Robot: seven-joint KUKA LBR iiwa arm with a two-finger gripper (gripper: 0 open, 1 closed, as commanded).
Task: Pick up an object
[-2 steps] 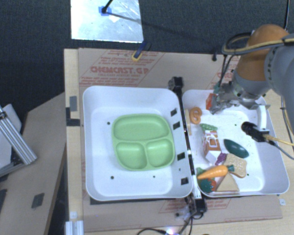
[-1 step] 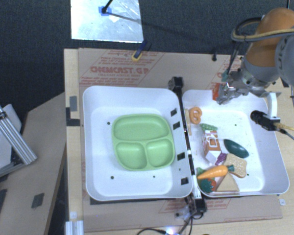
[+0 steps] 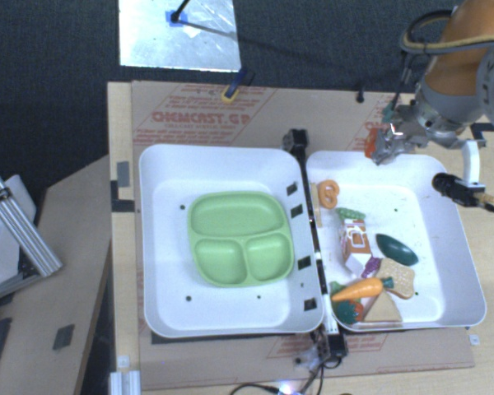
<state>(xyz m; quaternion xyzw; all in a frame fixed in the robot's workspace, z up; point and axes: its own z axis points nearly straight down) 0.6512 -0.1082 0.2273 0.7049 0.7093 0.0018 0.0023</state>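
So your gripper (image 3: 384, 148) hangs over the far edge of the right bin (image 3: 445, 220), and honestly you can't tell if the fingers are spread or closed from here. Your pickable stuff sits in that bin: a carrot (image 3: 360, 290), a dark green spoon-like piece (image 3: 396, 249), an orange pretzel shape (image 3: 328, 192). The left bin (image 3: 160, 220) holds a green divided tray (image 3: 239, 237).

1. Setting: a robotics laboratory test cell, not a home or shop.
2. Evidence: an industrial arm (image 3: 469, 48) reaches over a bench (image 3: 82, 245) bearing two white bins (image 3: 222, 159) on a cardboard sheet (image 3: 206, 113).
3. Further evidence: aluminium framing (image 3: 12, 220), loose cabling (image 3: 272, 388), and toy food items (image 3: 366, 257) beside a green divided tray (image 3: 239, 237).
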